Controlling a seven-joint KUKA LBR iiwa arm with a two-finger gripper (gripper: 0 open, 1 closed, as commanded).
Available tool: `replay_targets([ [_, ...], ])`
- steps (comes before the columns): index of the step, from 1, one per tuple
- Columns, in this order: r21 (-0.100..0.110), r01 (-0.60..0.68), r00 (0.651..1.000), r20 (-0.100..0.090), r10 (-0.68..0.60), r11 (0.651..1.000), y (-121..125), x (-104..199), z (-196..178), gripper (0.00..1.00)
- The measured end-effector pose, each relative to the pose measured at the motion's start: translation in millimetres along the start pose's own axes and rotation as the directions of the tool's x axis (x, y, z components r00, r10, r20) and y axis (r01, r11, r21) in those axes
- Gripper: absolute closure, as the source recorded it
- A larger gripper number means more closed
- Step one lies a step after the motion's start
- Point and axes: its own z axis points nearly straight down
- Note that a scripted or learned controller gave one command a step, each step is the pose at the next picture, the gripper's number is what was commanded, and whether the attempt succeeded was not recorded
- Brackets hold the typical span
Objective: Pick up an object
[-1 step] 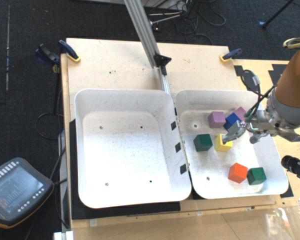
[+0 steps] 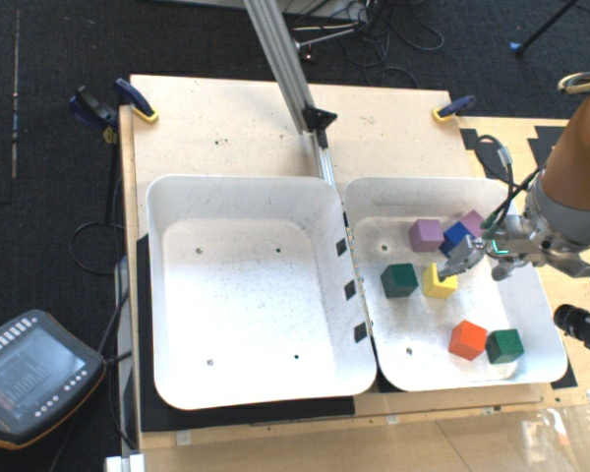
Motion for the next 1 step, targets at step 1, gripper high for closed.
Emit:
replay_targets([
  [1, 0.005, -0.001, 1.0, -0.001, 0.001, 1.0, 8.3, -5.2, 53.5, 0.0],
])
